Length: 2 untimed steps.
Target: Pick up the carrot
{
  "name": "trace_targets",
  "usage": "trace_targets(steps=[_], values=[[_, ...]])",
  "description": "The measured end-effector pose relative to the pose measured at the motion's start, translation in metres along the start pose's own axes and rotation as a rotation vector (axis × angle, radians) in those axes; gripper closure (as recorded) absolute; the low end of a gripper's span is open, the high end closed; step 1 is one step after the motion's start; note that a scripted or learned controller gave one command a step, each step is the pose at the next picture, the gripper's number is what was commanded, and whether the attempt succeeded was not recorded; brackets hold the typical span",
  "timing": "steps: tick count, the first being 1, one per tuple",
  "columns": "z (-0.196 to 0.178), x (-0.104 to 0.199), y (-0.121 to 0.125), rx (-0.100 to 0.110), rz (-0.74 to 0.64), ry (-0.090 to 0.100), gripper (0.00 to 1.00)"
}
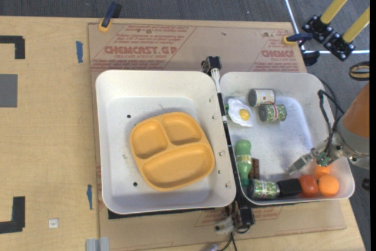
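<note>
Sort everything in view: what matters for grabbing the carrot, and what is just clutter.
For the job:
carrot
claw
right bin

Lying about:
yellow divided plate
fried egg
two cans
green bottle
tomato
orange

open floor mid right bin (305, 97), toys crowding front wall

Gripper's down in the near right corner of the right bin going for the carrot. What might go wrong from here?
The gripper sits in a crowded corner. The orange carrot piece lies against a red tomato-like piece and an orange round piece, so it may grab or knock the wrong one. That cluster also hugs the white right bin's wall, so a finger may catch the rim. Which orange piece is the carrot is hard to tell.
</note>
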<state>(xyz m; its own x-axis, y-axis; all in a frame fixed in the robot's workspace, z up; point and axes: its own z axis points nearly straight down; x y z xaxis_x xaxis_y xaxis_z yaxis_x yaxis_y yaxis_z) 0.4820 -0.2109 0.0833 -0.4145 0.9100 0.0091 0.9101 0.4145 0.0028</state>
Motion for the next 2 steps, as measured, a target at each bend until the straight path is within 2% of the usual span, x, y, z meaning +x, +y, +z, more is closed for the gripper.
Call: trace_targets(steps=[2], values=[[0.0000, 0.0000, 0.0000, 0.000, 0.000, 0.000, 0.00]])
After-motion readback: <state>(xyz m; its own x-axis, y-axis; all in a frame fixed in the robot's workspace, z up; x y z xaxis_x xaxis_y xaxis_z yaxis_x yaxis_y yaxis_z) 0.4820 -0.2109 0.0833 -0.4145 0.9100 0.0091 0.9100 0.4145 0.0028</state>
